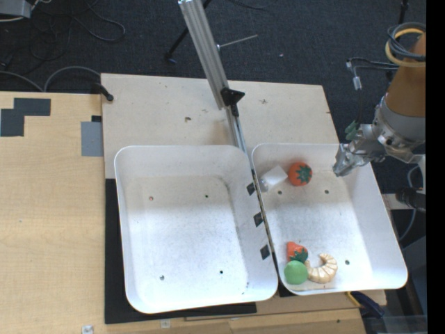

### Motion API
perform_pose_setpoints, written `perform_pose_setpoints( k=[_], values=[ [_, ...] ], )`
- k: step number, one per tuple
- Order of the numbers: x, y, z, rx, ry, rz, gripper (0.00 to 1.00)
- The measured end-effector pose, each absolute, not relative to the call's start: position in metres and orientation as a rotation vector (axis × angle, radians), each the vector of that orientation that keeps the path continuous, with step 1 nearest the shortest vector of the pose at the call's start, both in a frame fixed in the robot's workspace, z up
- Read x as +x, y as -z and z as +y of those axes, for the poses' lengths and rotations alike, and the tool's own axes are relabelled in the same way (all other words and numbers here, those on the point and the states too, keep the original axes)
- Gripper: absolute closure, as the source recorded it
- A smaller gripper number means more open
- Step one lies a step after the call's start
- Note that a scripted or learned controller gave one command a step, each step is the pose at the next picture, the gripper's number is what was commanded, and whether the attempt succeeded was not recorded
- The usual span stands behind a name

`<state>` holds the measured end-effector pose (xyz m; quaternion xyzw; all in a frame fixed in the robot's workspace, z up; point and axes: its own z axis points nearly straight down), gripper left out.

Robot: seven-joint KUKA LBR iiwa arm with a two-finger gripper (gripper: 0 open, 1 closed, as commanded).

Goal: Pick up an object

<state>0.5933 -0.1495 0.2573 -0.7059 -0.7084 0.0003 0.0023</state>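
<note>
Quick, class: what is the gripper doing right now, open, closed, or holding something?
Gripper: above the right bin's far right rim; open or closed cannot be told, and nothing shows between its fingers.

Arm (402,96) reaching in from the right, orange band above wrist; gripper (343,164) angled downward-left.

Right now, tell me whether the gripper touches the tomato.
Apart. The camera view shows bare white bin floor between the gripper and the tomato.
</note>
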Motion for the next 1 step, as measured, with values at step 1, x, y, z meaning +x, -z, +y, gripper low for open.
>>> perform_pose_setpoints(
  k=[1],
  values=[
    [0.5995,-0.2616,-0.0959,-2.213,0.0,-2.224,1.0]
  ],
)
